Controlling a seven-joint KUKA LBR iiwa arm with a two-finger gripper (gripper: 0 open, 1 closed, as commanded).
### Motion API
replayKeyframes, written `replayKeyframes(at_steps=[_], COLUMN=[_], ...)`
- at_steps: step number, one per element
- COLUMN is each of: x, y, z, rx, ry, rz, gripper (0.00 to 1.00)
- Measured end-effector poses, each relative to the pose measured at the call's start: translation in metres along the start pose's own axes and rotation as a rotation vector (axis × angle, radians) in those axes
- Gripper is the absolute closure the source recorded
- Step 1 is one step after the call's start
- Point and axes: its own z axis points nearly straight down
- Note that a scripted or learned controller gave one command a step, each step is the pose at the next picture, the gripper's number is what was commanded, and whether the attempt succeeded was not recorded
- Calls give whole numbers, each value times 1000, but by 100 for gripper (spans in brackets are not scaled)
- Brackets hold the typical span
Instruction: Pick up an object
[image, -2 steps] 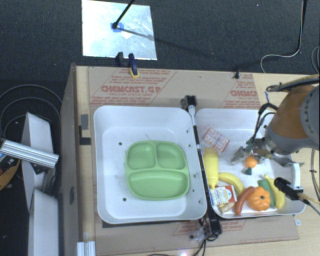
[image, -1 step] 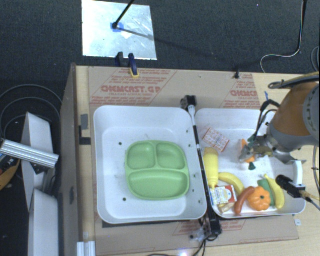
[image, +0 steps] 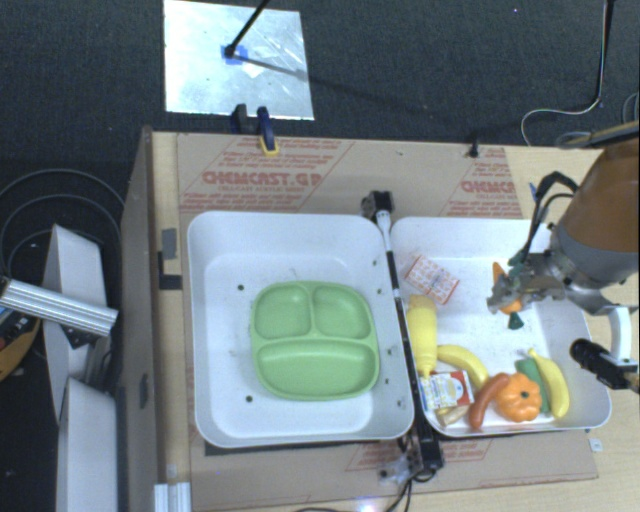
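Note:
My gripper (image: 512, 290) hangs over the back right part of the right bin (image: 470, 240). A small orange toy carrot (image: 513, 306) with a green top runs through its fingers. The carrot's orange tip sticks out on the far side and its green end on the near side. The gripper looks shut on the carrot, just above the bin floor. The rest of the bin's objects lie in front and to the left of the gripper.
The right bin also holds a pink patterned packet (image: 430, 276), a yellow bottle (image: 422, 332), two bananas (image: 462, 360) (image: 553, 382), an orange pepper (image: 518, 398), a red sausage (image: 482, 402) and a small red-white box (image: 446, 386). A green divided plate (image: 315, 338) lies in the left bin (image: 215, 300).

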Motion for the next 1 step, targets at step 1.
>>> replayKeyframes(at_steps=[1], x=[77], y=[-14], z=[-40], rx=[2], ry=[2], rz=[-5], gripper=[100])
